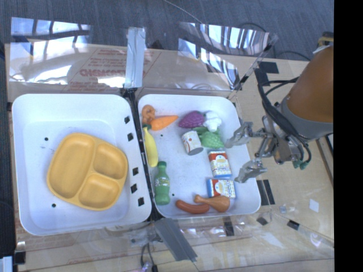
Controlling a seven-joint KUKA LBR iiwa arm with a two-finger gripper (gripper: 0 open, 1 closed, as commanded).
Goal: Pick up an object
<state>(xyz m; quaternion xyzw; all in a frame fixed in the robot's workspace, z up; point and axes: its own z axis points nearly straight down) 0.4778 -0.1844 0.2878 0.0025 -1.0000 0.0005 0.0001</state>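
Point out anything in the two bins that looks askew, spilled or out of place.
Nothing looks spilled or damaged. The yellow divided tray sits askew in the left bin, turned at an angle to its walls. In the right bin the small can lies on its side, and the green bottle lies flat by the left wall.

Two white bins sat side by side, the left bin (25, 169) and the right bin (173, 103). One yellow divided tray (86, 170) lay in the left. In the right there were two small cartons, one (220, 165) above the other (221, 187), one can (191, 142), one green bottle (162, 182), one banana (151, 147), one carrot (164, 122), one purple grape bunch (192, 119), one sausage (191, 207), one drumstick (214, 202), one green vegetable (212, 139) and one white piece (213, 120).
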